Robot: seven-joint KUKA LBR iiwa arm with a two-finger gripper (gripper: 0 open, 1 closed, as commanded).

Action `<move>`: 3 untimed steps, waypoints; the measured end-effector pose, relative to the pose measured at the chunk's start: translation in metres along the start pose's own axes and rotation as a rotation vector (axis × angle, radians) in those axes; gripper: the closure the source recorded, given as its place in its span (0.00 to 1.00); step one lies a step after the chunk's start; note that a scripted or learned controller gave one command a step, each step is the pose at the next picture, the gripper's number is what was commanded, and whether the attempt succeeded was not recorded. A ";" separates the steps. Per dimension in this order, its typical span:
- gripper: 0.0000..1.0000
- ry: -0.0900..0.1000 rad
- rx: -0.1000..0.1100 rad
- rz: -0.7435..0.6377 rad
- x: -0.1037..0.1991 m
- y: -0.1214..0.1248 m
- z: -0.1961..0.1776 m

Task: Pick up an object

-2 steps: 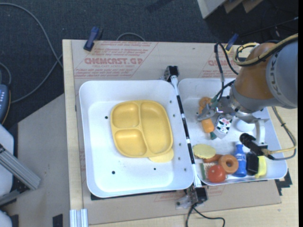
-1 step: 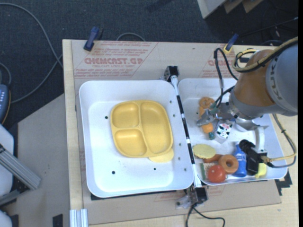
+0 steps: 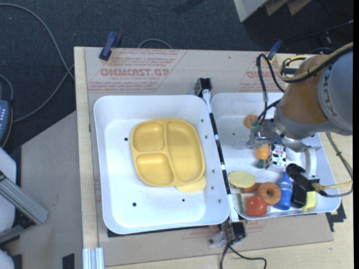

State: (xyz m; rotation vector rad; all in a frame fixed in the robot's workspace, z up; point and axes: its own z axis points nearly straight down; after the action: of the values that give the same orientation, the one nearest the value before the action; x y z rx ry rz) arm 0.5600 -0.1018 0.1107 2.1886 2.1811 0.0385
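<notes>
Crowding in the right bin (image 3: 235, 108) risks a glancing miss, though I cannot tell the end effector's (image 3: 263, 144) state.

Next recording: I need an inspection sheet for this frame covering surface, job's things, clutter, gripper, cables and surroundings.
Surface: bench bearing a left bin and a right bin.
Job's things: toy food clustered in the right bin's near end, including a tomato, doughnut, cracker and blue bottle.
Clutter: yellow divided plate in the left bin.
Gripper: gripper low over the right bin; finger state cannot be told.
Cables: black cable on the floor; wires on the arm.
Surroundings: dark carpet.
</notes>
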 end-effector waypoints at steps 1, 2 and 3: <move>1.00 0.020 0.053 -0.005 0.066 -0.001 -0.076; 0.00 0.019 0.054 -0.004 0.066 -0.002 -0.075; 0.00 0.017 0.052 -0.003 0.016 0.040 -0.089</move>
State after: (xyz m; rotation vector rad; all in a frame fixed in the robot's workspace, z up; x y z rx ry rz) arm 0.5948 -0.0845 0.2013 2.2201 2.2195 0.0004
